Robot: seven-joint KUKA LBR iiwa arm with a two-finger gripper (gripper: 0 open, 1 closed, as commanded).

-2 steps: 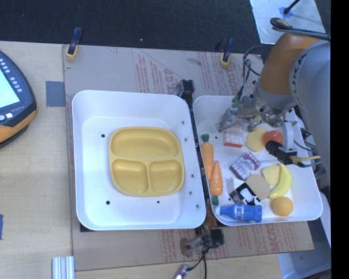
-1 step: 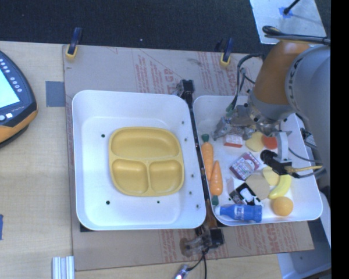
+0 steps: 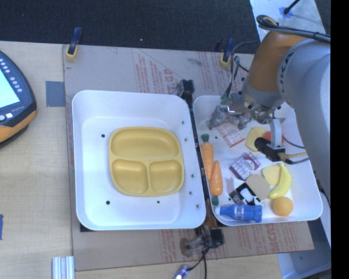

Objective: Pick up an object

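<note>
Closest in the right bin (image 3: 312, 215): blue bottle (image 3: 241, 213), orange ball (image 3: 282, 206), banana (image 3: 284, 182), two carrots (image 3: 211, 166). Further back the claw (image 3: 237, 115) hangs over a red-white packet (image 3: 230, 133); can't tell its grip.

A pale wooden bench (image 3: 29, 185) stands against a dark floor (image 3: 134, 10).

Tray (image 3: 145, 158) in left bin (image 3: 81, 156); carrots (image 3: 211, 166) in right bin (image 3: 312, 205).
</note>
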